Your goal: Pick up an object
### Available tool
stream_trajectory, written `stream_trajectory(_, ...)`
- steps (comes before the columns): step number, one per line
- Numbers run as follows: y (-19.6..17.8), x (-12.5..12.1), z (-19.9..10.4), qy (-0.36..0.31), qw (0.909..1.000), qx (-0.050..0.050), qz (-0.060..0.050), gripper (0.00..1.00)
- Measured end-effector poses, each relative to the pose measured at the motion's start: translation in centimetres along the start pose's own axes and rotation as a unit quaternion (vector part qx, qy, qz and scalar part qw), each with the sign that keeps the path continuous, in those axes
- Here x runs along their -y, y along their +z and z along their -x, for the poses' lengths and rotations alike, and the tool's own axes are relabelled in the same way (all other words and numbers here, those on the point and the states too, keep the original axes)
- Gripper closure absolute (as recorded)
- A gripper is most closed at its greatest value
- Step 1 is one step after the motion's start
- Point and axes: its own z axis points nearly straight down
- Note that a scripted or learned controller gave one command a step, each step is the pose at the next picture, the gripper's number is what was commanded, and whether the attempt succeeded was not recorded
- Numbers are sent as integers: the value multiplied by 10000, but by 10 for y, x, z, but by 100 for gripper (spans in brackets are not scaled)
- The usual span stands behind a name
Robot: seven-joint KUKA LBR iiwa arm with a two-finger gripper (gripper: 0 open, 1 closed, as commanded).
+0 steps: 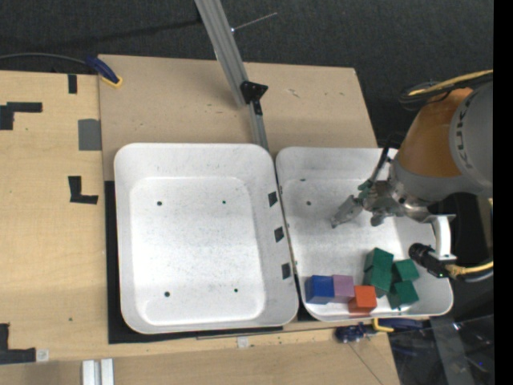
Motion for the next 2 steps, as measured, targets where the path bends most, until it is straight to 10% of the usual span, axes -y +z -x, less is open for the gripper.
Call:
stream_trajectory(1,-13,-1,0,-4,10000,0,23,100)
stream_trajectory(2,-62,0,9,7,10000,12,53,100)
